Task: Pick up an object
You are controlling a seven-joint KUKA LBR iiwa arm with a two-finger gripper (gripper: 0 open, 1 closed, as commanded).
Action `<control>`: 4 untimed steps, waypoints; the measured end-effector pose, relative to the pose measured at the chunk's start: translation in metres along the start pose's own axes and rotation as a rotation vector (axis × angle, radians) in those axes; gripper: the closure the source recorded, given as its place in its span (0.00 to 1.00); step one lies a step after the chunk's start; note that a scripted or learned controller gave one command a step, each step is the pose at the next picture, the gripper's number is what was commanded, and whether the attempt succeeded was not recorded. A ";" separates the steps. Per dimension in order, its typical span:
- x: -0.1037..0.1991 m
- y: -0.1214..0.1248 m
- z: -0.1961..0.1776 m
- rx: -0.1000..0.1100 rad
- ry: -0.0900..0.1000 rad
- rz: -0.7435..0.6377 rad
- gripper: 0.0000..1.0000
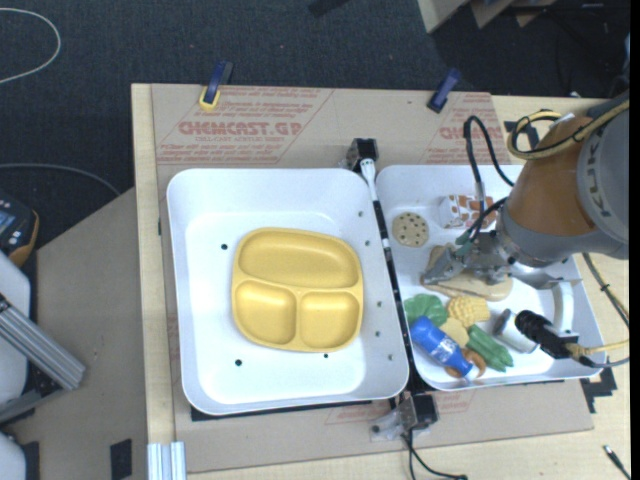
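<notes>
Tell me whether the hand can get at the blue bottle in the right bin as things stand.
Probably yes. The blue bottle lies uncovered near the right bin's front edge, just below the hand, though green toys crowd beside it.

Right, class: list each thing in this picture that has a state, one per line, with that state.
Yellow tray: upright, lying in the left bin.
Blue bottle: on its side in the right bin.
Cookie: lying flat.
Gripper: down among the right bin's items.

Red "CHEMCAST GP" print, repeated, on brown protective sheet behind bins; smaller lines unreadable.
</notes>
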State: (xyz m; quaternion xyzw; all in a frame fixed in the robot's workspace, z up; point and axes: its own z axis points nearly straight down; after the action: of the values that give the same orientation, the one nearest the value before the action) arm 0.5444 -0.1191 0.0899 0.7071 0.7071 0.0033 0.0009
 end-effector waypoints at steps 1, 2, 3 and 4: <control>-0.004 0.003 -0.014 -0.016 -0.011 0.003 1.00; -0.005 0.010 -0.058 0.001 -0.005 -0.001 1.00; -0.015 0.010 -0.110 -0.002 -0.006 0.001 1.00; -0.015 0.011 -0.137 0.000 -0.005 -0.001 1.00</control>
State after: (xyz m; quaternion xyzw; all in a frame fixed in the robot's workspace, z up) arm 0.5550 -0.1350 0.2267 0.7069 0.7073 0.0014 0.0029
